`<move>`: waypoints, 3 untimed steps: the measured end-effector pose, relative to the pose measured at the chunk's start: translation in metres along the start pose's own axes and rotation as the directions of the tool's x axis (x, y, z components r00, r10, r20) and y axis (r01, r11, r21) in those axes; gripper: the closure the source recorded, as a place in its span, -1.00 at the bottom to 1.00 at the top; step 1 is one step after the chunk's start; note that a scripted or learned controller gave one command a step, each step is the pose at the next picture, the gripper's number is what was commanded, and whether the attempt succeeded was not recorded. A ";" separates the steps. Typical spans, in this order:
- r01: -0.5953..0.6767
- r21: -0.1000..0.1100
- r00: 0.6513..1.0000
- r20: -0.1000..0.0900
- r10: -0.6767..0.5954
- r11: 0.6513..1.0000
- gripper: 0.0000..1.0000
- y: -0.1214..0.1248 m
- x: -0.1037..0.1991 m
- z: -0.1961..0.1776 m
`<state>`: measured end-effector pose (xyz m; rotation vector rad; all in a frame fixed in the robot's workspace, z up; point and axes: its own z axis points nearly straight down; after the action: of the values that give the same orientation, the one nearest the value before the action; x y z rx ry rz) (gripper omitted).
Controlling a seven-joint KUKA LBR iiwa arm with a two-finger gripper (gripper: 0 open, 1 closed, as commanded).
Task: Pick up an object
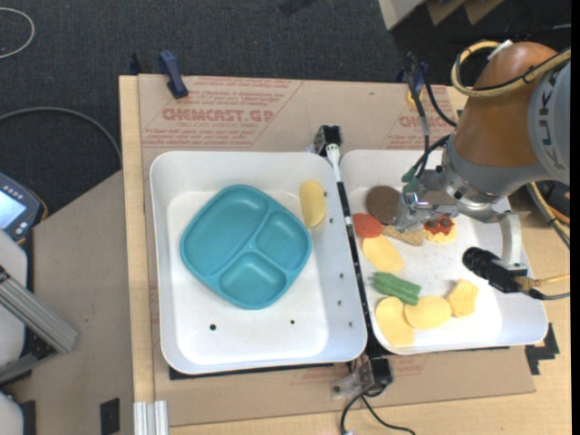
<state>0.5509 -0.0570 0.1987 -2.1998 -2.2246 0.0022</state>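
My gripper (420, 210) hangs low over the back part of the right bin (517, 329), under the grey and orange arm. Just left of it lies a brown round piece (381, 203). A tan flat piece (404, 236) lies right below it, and a red and yellow piece (441, 229) sits at its right. Further forward lie a red piece (366, 226), a yellow piece (382, 254), a green pod (396, 286), two yellow round pieces (426, 314) and a ridged yellow chip (462, 297). I see nothing held in the gripper.
The left bin (172, 270) holds a teal divided plate (246, 245) and a pale yellow piece (313, 203) near the wall between the bins. A blue clamp (171, 73) sits at the bench's back left edge.
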 end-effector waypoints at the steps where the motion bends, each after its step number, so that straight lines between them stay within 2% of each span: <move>1: 0.007 -0.019 1.000 0.001 -0.007 1.000 1.00 -0.035 0.172 -0.096; 2: -0.015 -0.020 1.000 0.007 0.015 1.000 1.00 -0.073 0.119 -0.173; 3: -0.019 0.000 1.000 0.010 0.019 1.000 1.00 -0.073 0.057 -0.068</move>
<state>0.4780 -0.0017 0.2679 -2.2260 -2.2079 0.0141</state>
